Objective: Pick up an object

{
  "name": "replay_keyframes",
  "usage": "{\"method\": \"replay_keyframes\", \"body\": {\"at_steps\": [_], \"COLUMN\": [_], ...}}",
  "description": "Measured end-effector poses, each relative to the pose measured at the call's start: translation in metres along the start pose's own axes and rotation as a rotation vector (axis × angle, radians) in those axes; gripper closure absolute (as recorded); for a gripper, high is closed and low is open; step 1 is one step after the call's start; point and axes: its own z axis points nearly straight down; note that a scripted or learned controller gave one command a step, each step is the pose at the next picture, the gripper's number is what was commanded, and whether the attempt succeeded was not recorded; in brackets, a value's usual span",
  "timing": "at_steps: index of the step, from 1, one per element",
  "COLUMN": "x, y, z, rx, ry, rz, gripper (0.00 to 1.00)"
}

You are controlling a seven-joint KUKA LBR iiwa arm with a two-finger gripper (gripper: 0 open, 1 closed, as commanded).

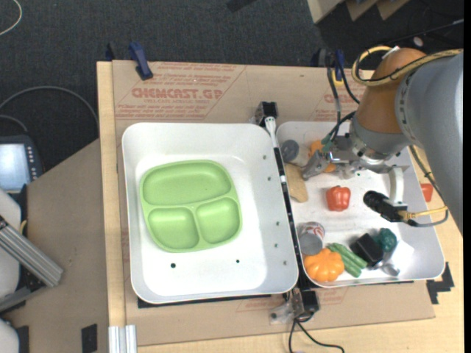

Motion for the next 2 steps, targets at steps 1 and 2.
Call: {"method": "replay_keyframes", "body": {"at_steps": [1,2], "x": [0.000,0.003], "y": [0.000,-0.070], "z": [0.000,0.001], "rx": [0.000,0.008], "ry": [0.000,0.003], "rz": [0.000,0.003], "gripper": [0.00,0.00]}}
